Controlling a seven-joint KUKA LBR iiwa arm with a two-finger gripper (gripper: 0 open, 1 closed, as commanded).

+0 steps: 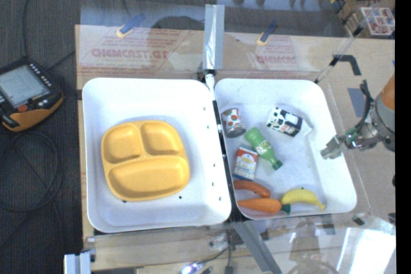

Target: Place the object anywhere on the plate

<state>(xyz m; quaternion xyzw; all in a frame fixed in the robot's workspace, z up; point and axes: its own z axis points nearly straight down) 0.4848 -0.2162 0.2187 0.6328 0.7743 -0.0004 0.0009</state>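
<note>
plate (146, 160) — one, yellow, seven toys beside

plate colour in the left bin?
Yellow. The plate, with three compartments, shows clearly in the camera view.

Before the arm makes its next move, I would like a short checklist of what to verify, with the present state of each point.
1. Yellow plastic plate with three compartments lies flat in the left white bin: ok.
2. Plate surface free to receive an object: ok.
3. Objects reachable in the right white bin, such as the yellow toy banana, orange toy carrot and green plastic bottle: ok.
4. End effector is at the right bin's right rim, above no object: not ok.
5. End effector holds an object: not ok.
6. Finger opening: cannot tell.
</note>
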